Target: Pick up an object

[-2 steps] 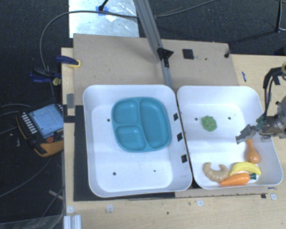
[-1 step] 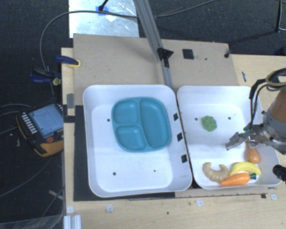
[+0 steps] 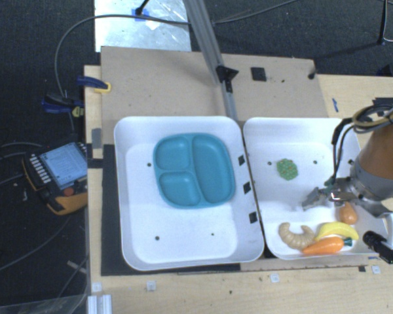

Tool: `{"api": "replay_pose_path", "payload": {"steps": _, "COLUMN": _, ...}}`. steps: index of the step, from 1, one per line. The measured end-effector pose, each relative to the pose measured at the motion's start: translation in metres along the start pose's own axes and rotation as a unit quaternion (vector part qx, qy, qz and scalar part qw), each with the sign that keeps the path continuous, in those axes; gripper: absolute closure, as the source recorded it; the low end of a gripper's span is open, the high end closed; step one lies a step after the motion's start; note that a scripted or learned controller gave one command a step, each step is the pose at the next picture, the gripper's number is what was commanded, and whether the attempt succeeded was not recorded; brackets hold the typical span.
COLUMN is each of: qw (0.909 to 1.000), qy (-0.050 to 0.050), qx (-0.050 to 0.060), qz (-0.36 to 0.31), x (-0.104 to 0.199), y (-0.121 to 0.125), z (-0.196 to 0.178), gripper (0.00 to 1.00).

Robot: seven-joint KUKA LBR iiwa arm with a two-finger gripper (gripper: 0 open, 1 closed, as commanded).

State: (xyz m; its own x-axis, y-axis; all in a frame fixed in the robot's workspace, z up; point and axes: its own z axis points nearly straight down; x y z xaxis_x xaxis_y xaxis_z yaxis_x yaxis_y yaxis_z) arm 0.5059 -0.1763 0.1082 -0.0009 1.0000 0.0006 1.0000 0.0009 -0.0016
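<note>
We see the gripper (image 3: 329,196) low over the right bin (image 3: 275,136), reaching in from the right; we cannot tell how it is set. Just beside it, toward the bin's near right corner, lies a small orange piece (image 3: 347,212). Below that sit a yellow banana (image 3: 337,230), an orange carrot (image 3: 324,245) and a tan curved item (image 3: 292,233), clustered and touching. A green leafy ball (image 3: 287,169) rests apart, further back. In the left bin (image 3: 137,241) sits a blue divided plate (image 3: 194,170).
</note>
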Motion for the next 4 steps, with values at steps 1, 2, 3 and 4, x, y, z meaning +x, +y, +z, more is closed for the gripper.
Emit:
{"api": "replay_pose_path", "payload": {"steps": 1, "qw": 1.0, "qy": -0.001, "qx": -0.002, "qz": 0.0, "x": 0.0, "y": 0.001, "z": -0.013, "gripper": 1.0}}
{"api": "replay_pose_path", "payload": {"steps": 2, "qw": 1.0, "qy": -0.001, "qx": -0.004, "qz": -0.002, "x": 0.008, "y": 0.003, "z": -0.072, "gripper": 1.0}}
{"api": "replay_pose_path", "payload": {"steps": 3, "qw": 1.0, "qy": -0.001, "qx": -0.005, "qz": -0.003, "x": 0.018, "y": 0.007, "z": -0.123, "gripper": 1.0}}
{"api": "replay_pose_path", "payload": {"steps": 4, "qw": 1.0, "qy": -0.001, "qx": -0.003, "qz": -0.002, "x": 0.018, "y": 0.008, "z": -0.139, "gripper": 1.0}}
